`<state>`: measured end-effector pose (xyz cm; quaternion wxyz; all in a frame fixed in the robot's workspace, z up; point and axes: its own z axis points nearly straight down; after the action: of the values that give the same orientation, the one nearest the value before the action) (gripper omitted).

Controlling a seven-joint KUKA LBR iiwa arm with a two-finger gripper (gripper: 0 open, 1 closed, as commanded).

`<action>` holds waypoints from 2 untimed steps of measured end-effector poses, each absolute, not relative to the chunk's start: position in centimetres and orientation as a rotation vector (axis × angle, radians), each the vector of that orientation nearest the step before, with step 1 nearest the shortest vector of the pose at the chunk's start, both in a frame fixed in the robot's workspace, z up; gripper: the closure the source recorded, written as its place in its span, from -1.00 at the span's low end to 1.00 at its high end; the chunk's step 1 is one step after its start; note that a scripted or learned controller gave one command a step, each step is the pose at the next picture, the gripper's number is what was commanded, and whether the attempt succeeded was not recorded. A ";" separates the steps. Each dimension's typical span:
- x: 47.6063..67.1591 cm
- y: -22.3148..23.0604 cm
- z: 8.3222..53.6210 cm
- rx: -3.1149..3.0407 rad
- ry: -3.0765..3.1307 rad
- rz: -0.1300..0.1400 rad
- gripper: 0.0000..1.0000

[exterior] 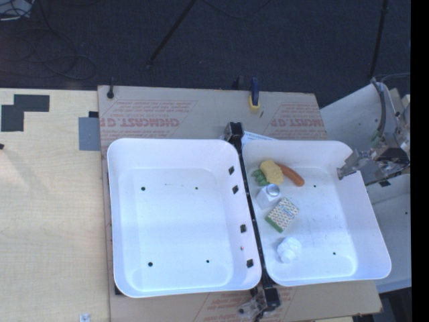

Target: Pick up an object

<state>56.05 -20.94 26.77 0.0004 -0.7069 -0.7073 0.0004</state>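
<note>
Objects lie clustered in our right bin (348, 247) near the divider: a yellow corn cob (271, 172), an orange carrot (292, 175), a patterned box (282, 214), a white piece (289, 249). Our gripper (348, 168) hangs at that bin's right rim, well apart from them; we cannot tell its grip.

Yellow corn (271, 172), orange carrot (292, 175)

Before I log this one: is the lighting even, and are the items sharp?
Camera view: the two bins are bright, nearly washed out; the floor behind is dark. The corn, carrot and patterned box are soft but recognisable; the white object blends into the right bin.
</note>
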 end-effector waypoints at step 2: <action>47.6 -21.4 54.6 -2.229 -2.233 -0.008 -1.00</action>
<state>47.56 -21.43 54.63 -0.0067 -0.7066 -0.7076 -0.0025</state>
